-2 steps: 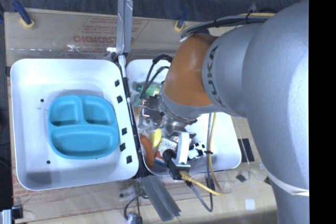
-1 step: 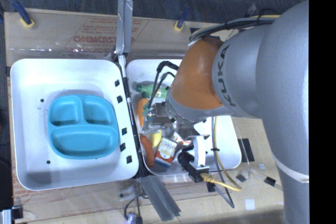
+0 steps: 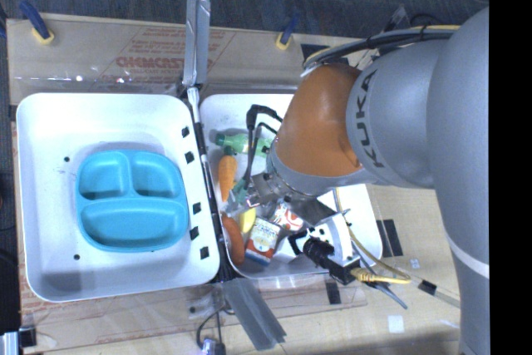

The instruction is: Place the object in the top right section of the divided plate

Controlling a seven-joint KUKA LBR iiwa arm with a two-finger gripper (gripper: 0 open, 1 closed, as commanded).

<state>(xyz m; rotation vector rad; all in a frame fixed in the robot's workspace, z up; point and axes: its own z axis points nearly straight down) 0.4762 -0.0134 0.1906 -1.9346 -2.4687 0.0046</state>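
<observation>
While my grey arm fills the right side of the frame, my tool reaches down into the right bin, low of centre, hidden under the orange band and wrist; I cannot tell its state.

Nearest the bottom edge, a grey flap lies on the table just below the gap between the two bins. Yellow and black cabling trails off at the lower right of the right bin.

Just above that, in the right bin's lower left, a small carton stands beside a brown sausage-like piece, with a yellow item touching the carton's top. Higher up lies an orange carrot, and above it a green object, next to my wrist.

At the left of the frame, the left bin holds the blue divided plate, lying flat near the bin's middle. Its top right section has nothing in it, well apart from the things in the right bin.

Farther up, a grey upright post rises between the bins, and two blue clamps grip the table's far edge.
</observation>
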